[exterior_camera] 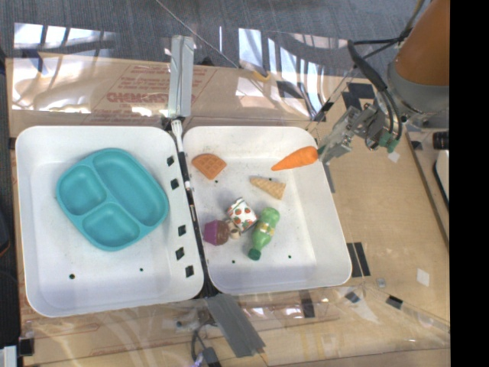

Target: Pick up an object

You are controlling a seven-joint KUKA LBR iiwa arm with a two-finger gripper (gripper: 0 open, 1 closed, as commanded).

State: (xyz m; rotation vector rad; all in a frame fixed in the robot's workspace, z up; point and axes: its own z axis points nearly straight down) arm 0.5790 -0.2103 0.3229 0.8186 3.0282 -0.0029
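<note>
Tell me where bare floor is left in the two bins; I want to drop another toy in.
Left bin: bare strip along the near wall, below the teal tray. Right bin: bare near-right corner, right of the green bottle. Crowded around the bottle, dice and purple toy.

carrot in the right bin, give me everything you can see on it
The carrot is a small orange toy, plastic-looking and tapered, with no green top to be seen. It lies about level near the far right corner of the right bin, point toward the bin's middle, thick end by the right wall. The gripper is right at that thick end; contact can't be confirmed. No other toy touches it.
</note>
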